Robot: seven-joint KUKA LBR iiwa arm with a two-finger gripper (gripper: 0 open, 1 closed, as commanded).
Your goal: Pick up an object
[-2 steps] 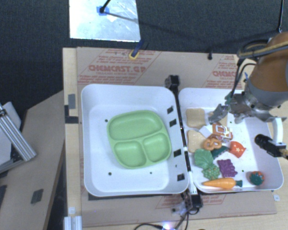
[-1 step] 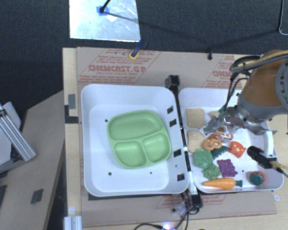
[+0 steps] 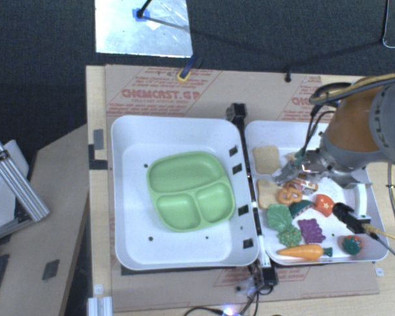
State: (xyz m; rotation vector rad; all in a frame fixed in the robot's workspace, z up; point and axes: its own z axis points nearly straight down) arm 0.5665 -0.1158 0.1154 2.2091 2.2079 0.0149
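The right bin (image 3: 367,196) holds toy foods. A tan bread slice (image 3: 266,158) lies at its back left, and a brown pretzel (image 3: 291,193) sits mid-bin. A red tomato (image 3: 323,205), green broccoli (image 3: 280,216), purple grapes (image 3: 311,230) and an orange carrot (image 3: 303,251) lie toward the front. A red and green piece (image 3: 352,243) is at the front right. My gripper (image 3: 295,170) reaches in from the right and hangs low just above the pretzel, right of the bread slice. I see nothing held in it.
The left bin (image 3: 128,196) carries a green three-compartment tray (image 3: 187,189). A black divider (image 3: 245,176) runs between the two bins. The arm's orange band (image 3: 352,127) and grey body (image 3: 392,120) overhang the right bin's back right. Cables (image 3: 388,232) trail along its right edge.
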